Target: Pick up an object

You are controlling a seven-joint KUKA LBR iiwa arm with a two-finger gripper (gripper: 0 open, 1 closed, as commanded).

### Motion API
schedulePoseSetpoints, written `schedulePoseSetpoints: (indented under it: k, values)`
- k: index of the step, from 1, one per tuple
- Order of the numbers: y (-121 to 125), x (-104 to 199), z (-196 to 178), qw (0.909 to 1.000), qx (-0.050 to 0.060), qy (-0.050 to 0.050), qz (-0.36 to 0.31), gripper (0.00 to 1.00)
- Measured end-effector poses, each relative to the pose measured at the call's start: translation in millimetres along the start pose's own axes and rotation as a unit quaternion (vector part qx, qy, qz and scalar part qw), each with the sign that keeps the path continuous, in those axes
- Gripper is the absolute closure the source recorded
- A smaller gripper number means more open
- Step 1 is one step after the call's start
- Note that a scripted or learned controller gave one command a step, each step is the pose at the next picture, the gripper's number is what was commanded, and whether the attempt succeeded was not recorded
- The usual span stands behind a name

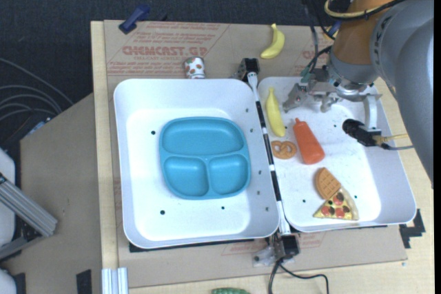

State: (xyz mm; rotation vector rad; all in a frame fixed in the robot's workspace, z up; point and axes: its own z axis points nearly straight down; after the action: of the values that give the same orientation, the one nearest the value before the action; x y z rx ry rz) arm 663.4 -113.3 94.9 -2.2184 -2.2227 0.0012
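Where arm enters right bin point(386, 200), gripper point(311, 97) hangs over back edge; opening indiscernible; nothing visibly held.

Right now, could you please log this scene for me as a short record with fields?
left bin: blue divided plate
right bin: banana, orange bottle, pretzel, pizza slice, cookie
outside bins: second banana
gripper: over right bin's far end, holding nothing visible
fingers: cannot tell
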Motion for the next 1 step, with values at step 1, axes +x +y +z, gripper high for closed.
schedulePoseSetpoints:
  k: [1]
  values:
    - [0.6,0.3,-10.3,1.0000,-0.001,0.000,0.000,1.00]
